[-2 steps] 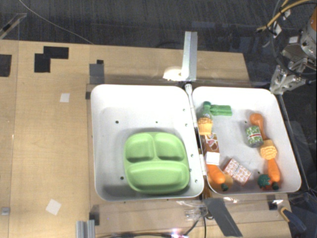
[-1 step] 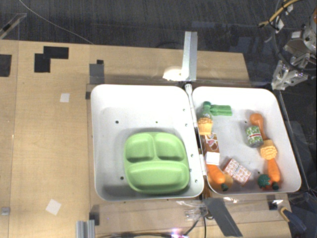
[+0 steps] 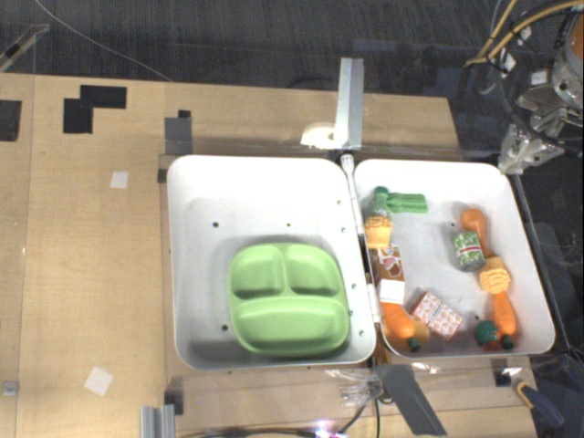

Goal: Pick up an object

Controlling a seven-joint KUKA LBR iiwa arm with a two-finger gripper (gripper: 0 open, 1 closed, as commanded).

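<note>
camera view looks down at a slant on two white bins side by side on a wooden bench (image 3: 82, 272). left bin (image 3: 196, 190) holds a green tray (image 3: 287, 297) with three compartments, lying low and a little right of the bin's middle. right bin (image 3: 511, 235) holds the small things: a green bottle (image 3: 400, 202) lying on its side near the top left; below it, along the left wall, a small orange-and-yellow packet (image 3: 378, 229), then a brown-and-white carton (image 3: 391, 272), then an orange carrot (image 3: 401, 325) in the lower left corner. just beside the carrot, to its right, lies a pink checked box (image 3: 437, 314), tilted. on the right side an orange piece (image 3: 473, 221) touches a green can (image 3: 467, 250) below it; under those sits a yellow waffle-like piece (image 3: 495, 276), then another carrot (image 3: 504, 316) with a dark green end near the lower right corner. gripper (image 3: 527, 149) sits at the upper right, above and outside the right bin's top right corner, well apart from everything in the bin, with cables (image 3: 520, 21) looping above it. nothing shows between its fingers; whether the jaws stand wide or narrow i cannot tell.
</note>
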